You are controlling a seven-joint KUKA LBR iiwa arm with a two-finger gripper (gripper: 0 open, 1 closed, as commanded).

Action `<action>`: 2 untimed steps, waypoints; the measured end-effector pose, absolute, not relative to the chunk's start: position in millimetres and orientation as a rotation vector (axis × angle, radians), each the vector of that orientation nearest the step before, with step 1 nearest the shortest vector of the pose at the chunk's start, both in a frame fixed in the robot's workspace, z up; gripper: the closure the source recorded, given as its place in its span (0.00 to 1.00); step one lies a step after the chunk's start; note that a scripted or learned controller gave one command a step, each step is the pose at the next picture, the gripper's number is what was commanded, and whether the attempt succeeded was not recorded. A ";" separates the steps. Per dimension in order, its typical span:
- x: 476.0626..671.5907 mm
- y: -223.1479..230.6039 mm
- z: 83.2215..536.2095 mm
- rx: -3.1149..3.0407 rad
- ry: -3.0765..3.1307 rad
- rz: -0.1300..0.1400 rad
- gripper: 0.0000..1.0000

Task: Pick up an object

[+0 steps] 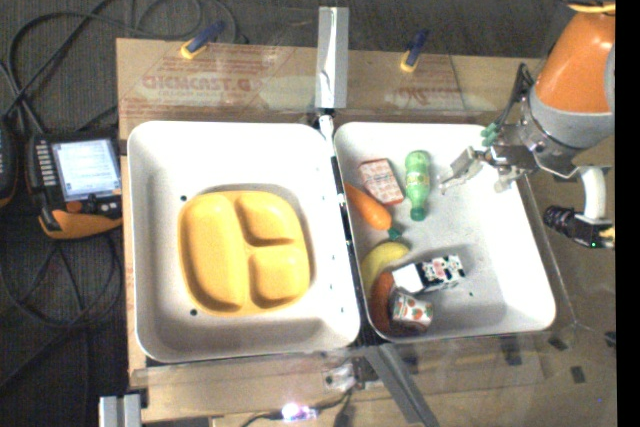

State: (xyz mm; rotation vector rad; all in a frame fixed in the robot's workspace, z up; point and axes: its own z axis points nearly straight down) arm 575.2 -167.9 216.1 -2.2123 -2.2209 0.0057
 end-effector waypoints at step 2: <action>637.5 -138.3 102.0 -2.243 -2.218 -0.010 0.00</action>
